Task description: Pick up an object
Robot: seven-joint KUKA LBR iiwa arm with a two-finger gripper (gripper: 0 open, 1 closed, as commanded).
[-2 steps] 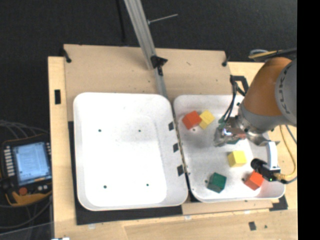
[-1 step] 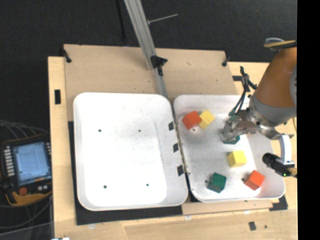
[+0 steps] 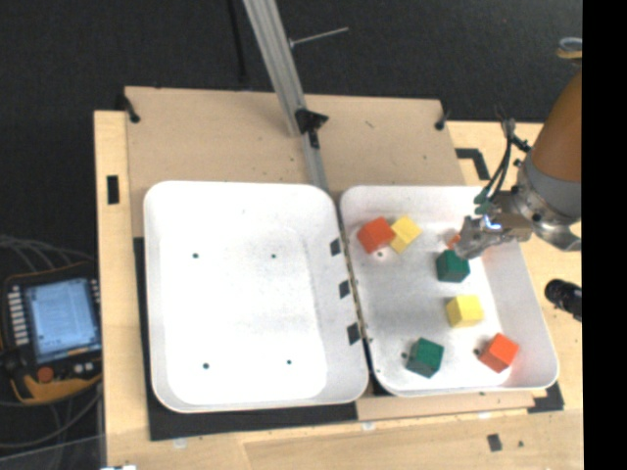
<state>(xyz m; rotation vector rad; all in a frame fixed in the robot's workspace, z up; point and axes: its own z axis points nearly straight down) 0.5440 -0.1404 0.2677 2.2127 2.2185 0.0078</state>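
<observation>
Nearest the lower edge of the right-hand shallow white plastic bin (image 3: 524,292), a dark green cube (image 3: 425,356) and an orange-red cube (image 3: 499,352) sit near each other, each turned so its corners point roughly along the bin's sides. Just beyond them lies a yellow cube (image 3: 464,309), squarer to the view. Farther up, a second dark green cube (image 3: 452,266) rests close to the bin's middle; being a cube, it has no evident long axis, and its faces look slightly rotated against the bin walls. The grey two-finger gripper (image 3: 471,237) hangs directly beside and just above this block, at its upper right edge, reaching in from the right on the grey arm with its orange band (image 3: 560,140). Whether the tool is spread or closed cannot be told, and no block is seen clasped in it. Beyond, at the far left of this bin, an orange-red cube (image 3: 375,234) touches a yellow cube (image 3: 405,232). The left-hand white bin (image 3: 157,292) lies alongside.
</observation>
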